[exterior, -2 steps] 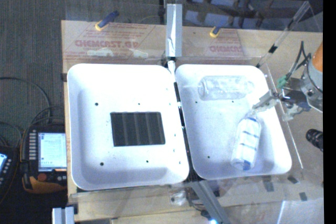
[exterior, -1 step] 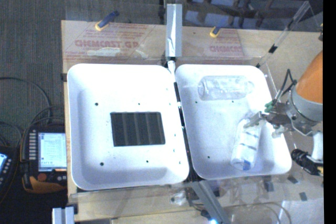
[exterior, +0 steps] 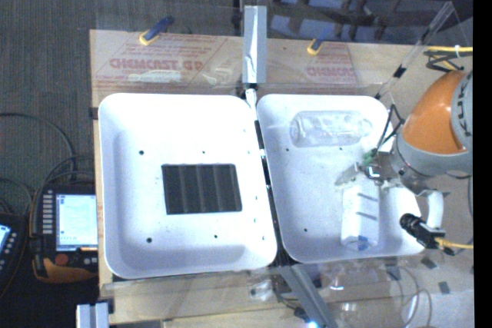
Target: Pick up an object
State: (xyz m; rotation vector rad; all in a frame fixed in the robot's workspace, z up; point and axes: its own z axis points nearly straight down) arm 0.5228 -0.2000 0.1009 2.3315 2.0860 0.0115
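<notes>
Within the right bin (exterior: 286,188), a clear plastic bottle (exterior: 326,127) lies at the far side, another bottle (exterior: 358,220) near. Gripper (exterior: 374,169) state: cannot tell. Both look light, slippery, crushable; grasp mid-body.

The arm (exterior: 440,123) is cut off by the view's right edge, and beside the right bin (exterior: 323,238) its gripper (exterior: 377,165) is too small and blurred to read
</notes>
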